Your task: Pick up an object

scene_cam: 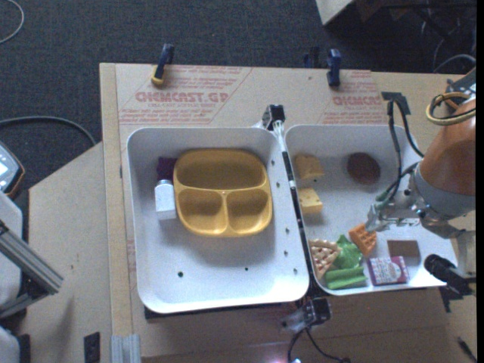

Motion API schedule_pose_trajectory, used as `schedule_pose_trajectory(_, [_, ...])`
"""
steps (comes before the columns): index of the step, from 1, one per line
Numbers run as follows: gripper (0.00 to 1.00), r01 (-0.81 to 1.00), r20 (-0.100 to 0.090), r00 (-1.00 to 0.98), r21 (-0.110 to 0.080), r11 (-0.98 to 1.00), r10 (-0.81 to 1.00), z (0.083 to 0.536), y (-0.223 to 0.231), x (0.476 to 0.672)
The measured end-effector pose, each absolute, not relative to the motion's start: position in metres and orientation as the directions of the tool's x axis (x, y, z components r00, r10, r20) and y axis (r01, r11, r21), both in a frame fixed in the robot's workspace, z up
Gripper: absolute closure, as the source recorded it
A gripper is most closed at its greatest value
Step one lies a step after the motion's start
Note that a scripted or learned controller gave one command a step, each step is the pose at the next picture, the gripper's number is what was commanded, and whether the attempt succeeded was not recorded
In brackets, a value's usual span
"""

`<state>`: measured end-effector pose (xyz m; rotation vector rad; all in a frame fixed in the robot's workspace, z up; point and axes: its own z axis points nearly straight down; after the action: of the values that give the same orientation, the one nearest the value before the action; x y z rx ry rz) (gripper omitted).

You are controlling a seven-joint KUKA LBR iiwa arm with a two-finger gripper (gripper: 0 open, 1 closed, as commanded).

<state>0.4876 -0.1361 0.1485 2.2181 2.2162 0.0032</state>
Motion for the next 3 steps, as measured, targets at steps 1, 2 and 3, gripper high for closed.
schedule_pose_trajectory(1, [1.00,1.000,-0.003,-0.001,0.008,0.002,1.000,0.211,-0.134,0.484])
schedule_pose_trajectory(2, [1.00,1.000,-0.002,-0.002,0.005,0.002,1.000,0.226,-0.134,0.485])
schedule_pose_trajectory(3, [1.00,1.000,0.001,-0.007,0.003,0.007,1.000,0.222,-0.074,0.507])
